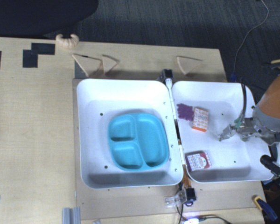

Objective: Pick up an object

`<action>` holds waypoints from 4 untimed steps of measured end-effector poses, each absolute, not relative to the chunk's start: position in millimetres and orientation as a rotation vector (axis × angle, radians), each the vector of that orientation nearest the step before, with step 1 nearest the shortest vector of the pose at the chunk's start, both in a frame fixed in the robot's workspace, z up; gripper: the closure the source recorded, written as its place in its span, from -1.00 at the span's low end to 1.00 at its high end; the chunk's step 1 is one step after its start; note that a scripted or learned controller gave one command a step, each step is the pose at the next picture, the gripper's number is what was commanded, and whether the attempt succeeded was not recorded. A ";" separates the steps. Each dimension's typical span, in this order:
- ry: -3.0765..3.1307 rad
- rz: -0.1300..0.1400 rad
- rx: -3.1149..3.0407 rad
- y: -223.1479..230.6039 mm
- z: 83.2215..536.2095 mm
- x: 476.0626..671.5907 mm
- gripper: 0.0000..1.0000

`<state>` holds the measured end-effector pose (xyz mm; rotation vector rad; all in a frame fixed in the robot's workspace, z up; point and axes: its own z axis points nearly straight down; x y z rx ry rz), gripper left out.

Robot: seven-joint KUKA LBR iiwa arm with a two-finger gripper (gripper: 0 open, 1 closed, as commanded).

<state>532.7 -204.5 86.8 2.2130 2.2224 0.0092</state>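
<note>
The right bin holds three small things. A purple lump lies near its upper left, and an orange and white packet rests just to the right of it, touching it. At the bin's lower left lies a dark red packet. My gripper hangs over the middle right of this bin, to the right of the orange and white packet and apart from it. Nothing shows in the gripper. The arm's orange band sits at the right edge.
A blue divided plate fills the middle of the left bin. A raised divider separates the two bins. Cables and a connector lie at the bench's front edge.
</note>
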 end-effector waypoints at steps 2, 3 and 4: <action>2.220 0.012 2.208 -205.2 98.5 534.5 -1.00; 2.217 0.007 2.213 -186.6 87.0 489.4 -1.00; 2.213 0.011 2.209 -186.8 98.6 491.6 1.00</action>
